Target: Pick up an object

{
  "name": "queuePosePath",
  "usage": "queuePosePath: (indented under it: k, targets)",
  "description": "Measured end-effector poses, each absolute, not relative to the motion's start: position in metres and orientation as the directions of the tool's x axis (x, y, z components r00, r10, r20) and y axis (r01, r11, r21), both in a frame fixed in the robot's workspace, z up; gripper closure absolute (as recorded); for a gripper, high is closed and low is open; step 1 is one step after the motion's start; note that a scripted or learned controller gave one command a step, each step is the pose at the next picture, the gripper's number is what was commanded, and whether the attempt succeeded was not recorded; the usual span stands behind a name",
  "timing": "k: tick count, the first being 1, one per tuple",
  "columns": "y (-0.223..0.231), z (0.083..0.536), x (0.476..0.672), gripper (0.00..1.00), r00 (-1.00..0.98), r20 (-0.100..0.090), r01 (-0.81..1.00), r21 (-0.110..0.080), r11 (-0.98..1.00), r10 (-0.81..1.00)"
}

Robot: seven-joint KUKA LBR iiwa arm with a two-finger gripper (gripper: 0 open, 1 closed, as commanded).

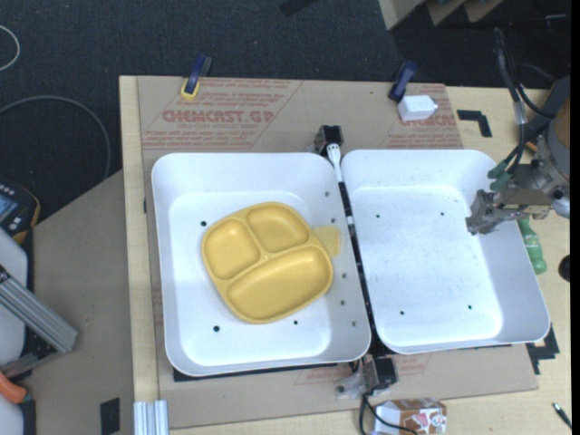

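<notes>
Jaws (478, 220) hover over right bin's (426, 333) edge.

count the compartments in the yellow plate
3. On the yellow plate in the left bin: two small ones across its upper part, side by side, and one large one below them.

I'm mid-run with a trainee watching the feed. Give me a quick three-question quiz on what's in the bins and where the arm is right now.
1. True or false: the yellow plate lies in the right bin.
2. How many compartments does the plate have?
A. two
B. three
C. five
3. Fill in: the tool sits over the ____ bin, near its far right side.

Key:
1. False; it lies in the left bin.
2. B; two small ones and one larger.
3. right. A green object lies along that bin's right rim, just beside the tool.
</notes>
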State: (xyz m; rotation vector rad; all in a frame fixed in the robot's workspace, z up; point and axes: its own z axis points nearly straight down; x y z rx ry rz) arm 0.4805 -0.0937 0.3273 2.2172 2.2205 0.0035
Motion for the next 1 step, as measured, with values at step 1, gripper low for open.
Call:
queuePosePath:
  k: [1]
  targets:
    - [0.0148,0.3313,0.4797,1.00,-0.013,0.003,1.000,0.001,0.013,1.000]
